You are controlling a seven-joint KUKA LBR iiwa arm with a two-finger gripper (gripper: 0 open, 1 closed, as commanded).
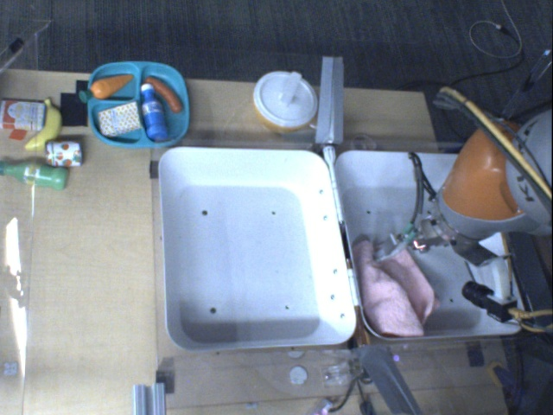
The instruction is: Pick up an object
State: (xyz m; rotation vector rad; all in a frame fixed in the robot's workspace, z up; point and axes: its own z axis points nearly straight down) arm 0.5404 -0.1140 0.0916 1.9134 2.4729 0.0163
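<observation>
From my seat the worktop [86, 301] fills most of the view, carrying two white bins side by side. The left bin [251, 249] shows me bare white floor. The right bin [389, 184] holds a crumpled pink cloth [393, 290] lying against its left wall, toward the near edge. The arm [484, 184] reaches in from the right, its orange band above the bin, and the tool [413, 240] sits low just beside the upper edge of the cloth; I cannot tell how its grip stands or whether it has hold of the fabric. Behind the bins I see a blue divided tray [138, 102] with toy food in its compartments, and a lidded yellow cup [285, 100].
</observation>
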